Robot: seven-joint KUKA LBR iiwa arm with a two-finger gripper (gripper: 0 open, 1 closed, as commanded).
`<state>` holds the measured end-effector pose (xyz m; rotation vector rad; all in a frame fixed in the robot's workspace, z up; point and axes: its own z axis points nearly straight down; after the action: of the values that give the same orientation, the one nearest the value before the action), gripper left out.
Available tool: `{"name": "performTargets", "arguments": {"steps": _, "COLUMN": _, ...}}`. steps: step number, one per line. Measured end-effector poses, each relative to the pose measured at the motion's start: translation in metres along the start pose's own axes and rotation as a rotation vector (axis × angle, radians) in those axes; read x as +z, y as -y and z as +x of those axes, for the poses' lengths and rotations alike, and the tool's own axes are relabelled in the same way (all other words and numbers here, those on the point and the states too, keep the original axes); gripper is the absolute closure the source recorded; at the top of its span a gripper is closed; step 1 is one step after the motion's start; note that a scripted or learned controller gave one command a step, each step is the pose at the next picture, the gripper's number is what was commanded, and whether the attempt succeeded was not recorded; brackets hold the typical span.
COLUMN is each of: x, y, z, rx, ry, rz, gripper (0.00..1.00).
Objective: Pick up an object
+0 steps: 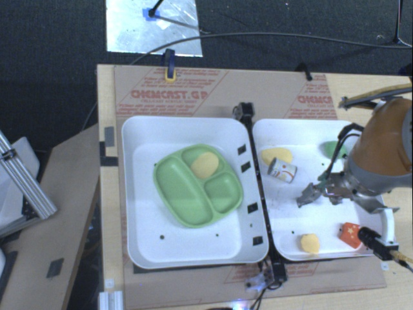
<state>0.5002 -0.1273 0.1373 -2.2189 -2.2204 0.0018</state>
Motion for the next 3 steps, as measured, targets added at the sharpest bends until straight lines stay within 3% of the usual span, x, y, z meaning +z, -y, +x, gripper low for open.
{"name": "performTargets", "arguments": {"steps": 1, "x": 0.052, "y": 0.0, "z": 0.0, "rx": 0.0, "ry": -0.001, "rz": 0.001, "gripper": 0.0}}
{"name": "performTargets", "arguments": {"steps": 2, "x": 0.039, "y": -0.001, "z": 0.0, "rx": 0.0, "ry": 0.001, "rz": -0.005, "gripper": 1.0}}
{"name": "performTargets", "arguments": {"steps": 3, "x": -0.008, "y": -0.009, "z": 0.006, "rx": -0.004, "ry": 0.002, "rz": -0.007, "gripper": 1.0}}
